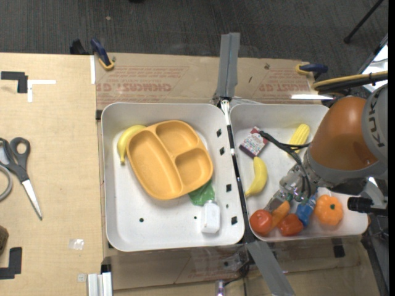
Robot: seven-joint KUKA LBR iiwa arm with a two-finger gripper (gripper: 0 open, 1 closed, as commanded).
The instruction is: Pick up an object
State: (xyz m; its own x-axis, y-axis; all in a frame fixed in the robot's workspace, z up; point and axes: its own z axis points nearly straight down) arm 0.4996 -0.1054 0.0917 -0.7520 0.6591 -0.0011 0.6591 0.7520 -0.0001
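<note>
My gripper (289,195) is low in the right bin (278,112), at the end of the grey arm with the orange band (342,137). It hangs over a cluster at the bin's front: a small orange piece (281,209), a blue object (305,211), two red tomatoes (261,222) (290,226) and an orange pumpkin-like fruit (328,209). A yellow banana (258,176) lies just left of the gripper. A corn cob (299,134) and a small printed packet (252,142) lie further back. The wrist hides the gripper's tips.
The left bin (111,184) holds a yellow divided plate (170,159), a banana (126,139) tucked under its left edge, a green item (202,195) and a white object (211,217). Scissors (21,171) lie on the bench at far left.
</note>
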